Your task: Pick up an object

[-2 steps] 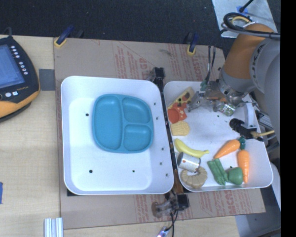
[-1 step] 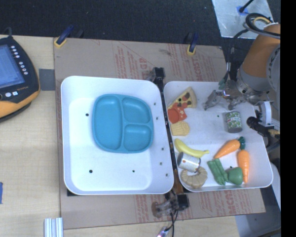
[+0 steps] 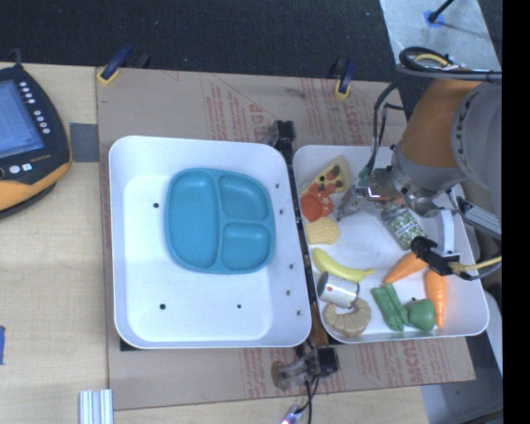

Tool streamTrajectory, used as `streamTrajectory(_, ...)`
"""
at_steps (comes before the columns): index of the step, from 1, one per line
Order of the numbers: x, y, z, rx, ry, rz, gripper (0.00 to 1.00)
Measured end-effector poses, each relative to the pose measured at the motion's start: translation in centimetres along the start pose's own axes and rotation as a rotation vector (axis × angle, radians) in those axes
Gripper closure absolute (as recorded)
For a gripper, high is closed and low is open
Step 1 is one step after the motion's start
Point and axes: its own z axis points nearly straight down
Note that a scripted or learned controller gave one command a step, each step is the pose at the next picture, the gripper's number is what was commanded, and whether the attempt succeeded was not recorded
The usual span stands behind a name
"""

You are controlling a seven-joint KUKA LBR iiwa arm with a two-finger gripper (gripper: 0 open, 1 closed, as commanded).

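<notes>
**Over the right bin, an arm leans toward a heap of toy food**

Across a pale wooden bench lies a brown cardboard sheet (image 3: 247, 104), and on it sit 2 shallow white plastic bins side by side, likely so that things can be moved from one to the other. The left bin (image 3: 132, 237) holds 1 item, a turquoise plastic plate with 3 compartments (image 3: 219, 220), lying flat near its middle. The right bin (image 3: 473, 321) holds all the loose pieces, so the object to pick up must come from there.

Toy food is scattered in the right bin. A pizza slice with red dots (image 3: 329, 178) lies at the far left corner, with a red tomato-like piece (image 3: 315, 205) just beside it and a pale yellow ridged piece (image 3: 323, 230) below that. Nearer the front lie a yellow banana (image 3: 340, 268), a small silver can on its side (image 3: 337, 291), and a tan round biscuit-like piece (image 3: 347, 318). To the right are 2 orange carrots (image 3: 424, 276), a green pea pod (image 3: 388, 307) and a green rounded piece (image 3: 420, 314). A clear bottle with green print (image 3: 405, 226) lies close under the arm.

From the right edge, the grey arm with an orange band (image 3: 437, 126) bends down over the far half of the right bin. Its gripper (image 3: 352, 200) points left toward the pizza slice and tomato piece. The metal fingers look slightly parted, and nothing sits between them. I judge the grasp not yet made.

A black and orange handheld control tablet (image 3: 18, 140) rests at the bench's left edge.
</notes>
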Motion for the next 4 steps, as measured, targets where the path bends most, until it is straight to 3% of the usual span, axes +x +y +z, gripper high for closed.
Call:
streamTrajectory(1,-2.4,3.6,-0.1,-0.002,0.0,0.002,0.0)
streamTrajectory(2,-8.3,4.5,-0.1,-0.003,0.0,0.004,0.0)
streamTrajectory(3,-2.4,3.9,0.0,-0.001,0.0,0.001,0.0)
streamTrajectory(4,-6.7,4.5,-0.1,-0.003,-0.001,0.004,0.0)
